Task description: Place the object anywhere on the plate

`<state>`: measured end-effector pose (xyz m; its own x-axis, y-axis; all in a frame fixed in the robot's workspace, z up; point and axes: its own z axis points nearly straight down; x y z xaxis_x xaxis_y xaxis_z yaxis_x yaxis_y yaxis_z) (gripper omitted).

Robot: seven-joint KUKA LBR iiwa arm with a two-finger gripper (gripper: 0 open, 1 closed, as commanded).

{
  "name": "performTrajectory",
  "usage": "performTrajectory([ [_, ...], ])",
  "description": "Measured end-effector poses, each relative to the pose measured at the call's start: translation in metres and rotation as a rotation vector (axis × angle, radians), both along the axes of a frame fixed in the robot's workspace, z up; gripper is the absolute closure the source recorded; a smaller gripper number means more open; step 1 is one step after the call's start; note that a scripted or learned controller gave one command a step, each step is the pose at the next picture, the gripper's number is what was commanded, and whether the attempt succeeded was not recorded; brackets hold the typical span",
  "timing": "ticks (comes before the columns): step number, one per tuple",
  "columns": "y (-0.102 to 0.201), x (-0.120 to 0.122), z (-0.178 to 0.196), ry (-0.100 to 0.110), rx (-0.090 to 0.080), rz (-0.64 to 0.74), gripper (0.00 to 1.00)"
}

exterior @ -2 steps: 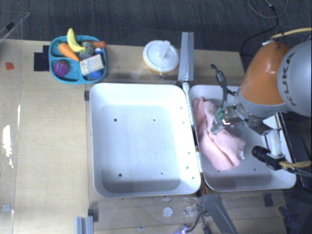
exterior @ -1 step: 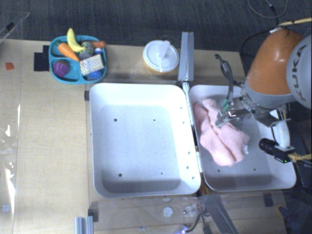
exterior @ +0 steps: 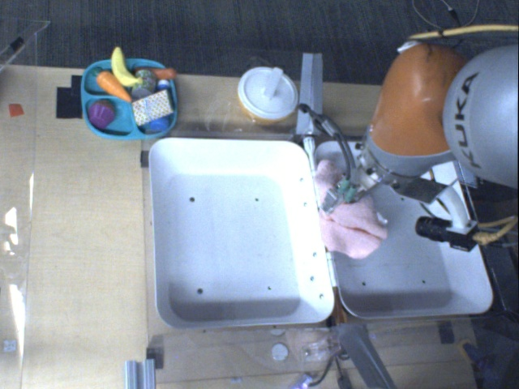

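A pink cloth point(exterior: 353, 227) lies crumpled in the right bin point(exterior: 418, 286), against the bin's left wall, with part of it bunched up toward the back. My gripper point(exterior: 340, 193) hangs low right over the upper part of the cloth, seemingly touching it; the grey wrist and orange band hide much of it. A blue divided plate point(exterior: 122, 134) sits on the bench at the far left back, well away from both bins. It bears toy food: a banana point(exterior: 122, 69), a carrot point(exterior: 112, 86) and a purple piece point(exterior: 101, 113).
The left bin point(exterior: 235, 241) stands between the gripper and the plate. A white lidded cup point(exterior: 268, 93) sits behind the bins, next to a grey upright post point(exterior: 311, 83). Cables loop near the wrist. Bare wooden bench lies left of the bins.
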<state>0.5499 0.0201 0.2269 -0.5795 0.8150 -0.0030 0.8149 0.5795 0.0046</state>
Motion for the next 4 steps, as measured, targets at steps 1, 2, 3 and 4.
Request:
performTrajectory([
  [1, 0.048, 0.008, -0.001, -0.003, -0.001, 0.403, 1.00],
  [2, 0.102, 0.000, 0.009, -0.005, -0.002, 0.805, 1.00],
  [3, 0.152, -0.006, 0.000, -0.005, -0.003, 0.952, 1.00],
  [4, 0.152, -0.005, 0.000, -0.005, -0.003, 0.951, 0.00],
])
